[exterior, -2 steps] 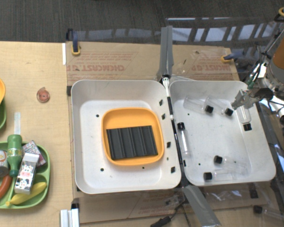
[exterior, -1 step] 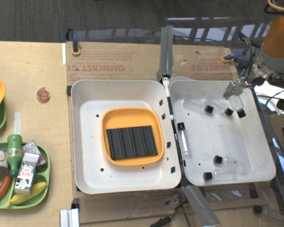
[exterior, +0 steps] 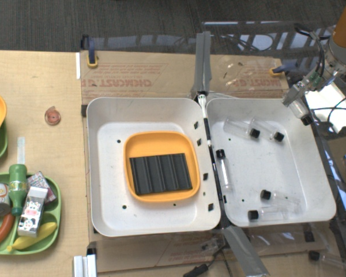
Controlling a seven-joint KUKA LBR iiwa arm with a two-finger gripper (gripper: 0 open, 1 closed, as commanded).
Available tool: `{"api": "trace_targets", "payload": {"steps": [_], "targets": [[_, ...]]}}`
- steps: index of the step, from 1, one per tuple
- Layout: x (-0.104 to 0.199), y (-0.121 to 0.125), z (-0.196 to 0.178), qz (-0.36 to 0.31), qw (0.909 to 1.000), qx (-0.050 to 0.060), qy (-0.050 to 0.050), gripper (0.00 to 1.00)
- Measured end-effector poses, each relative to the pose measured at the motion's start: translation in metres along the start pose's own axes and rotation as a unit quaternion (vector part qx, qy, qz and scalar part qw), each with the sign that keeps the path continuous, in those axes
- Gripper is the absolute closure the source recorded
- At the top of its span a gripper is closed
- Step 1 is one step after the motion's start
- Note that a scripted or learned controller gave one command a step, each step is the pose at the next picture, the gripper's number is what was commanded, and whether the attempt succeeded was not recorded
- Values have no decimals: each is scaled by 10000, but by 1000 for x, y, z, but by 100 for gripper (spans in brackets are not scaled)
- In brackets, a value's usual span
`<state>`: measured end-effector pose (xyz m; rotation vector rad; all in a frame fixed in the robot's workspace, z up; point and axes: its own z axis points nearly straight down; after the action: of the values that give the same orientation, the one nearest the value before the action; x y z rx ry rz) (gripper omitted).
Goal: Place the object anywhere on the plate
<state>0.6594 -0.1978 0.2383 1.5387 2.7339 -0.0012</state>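
- Dark ridged block point(exterior: 161, 173) lies flat on the orange plate point(exterior: 161, 144), centred.
- Plate sits in the left bin point(exterior: 104, 172).
- Gripper point(exterior: 300, 94) hovers beyond that bin, far right; can't tell its state.

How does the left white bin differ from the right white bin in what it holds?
The left bin holds one orange plate bearing a dark ribbed block; the right bin holds several clear tubes with black caps, scattered apart. Left contents sit centred; right ones lie near the walls. Both bins are shallow and white.
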Motion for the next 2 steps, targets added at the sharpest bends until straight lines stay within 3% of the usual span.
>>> {"api": "trace_targets", "payload": {"steps": [1,2], "targets": [[-22,-13,-50,-543,9985,0,0,100],[-20,-14,-190,-1125,9937,2,5,100]]}}
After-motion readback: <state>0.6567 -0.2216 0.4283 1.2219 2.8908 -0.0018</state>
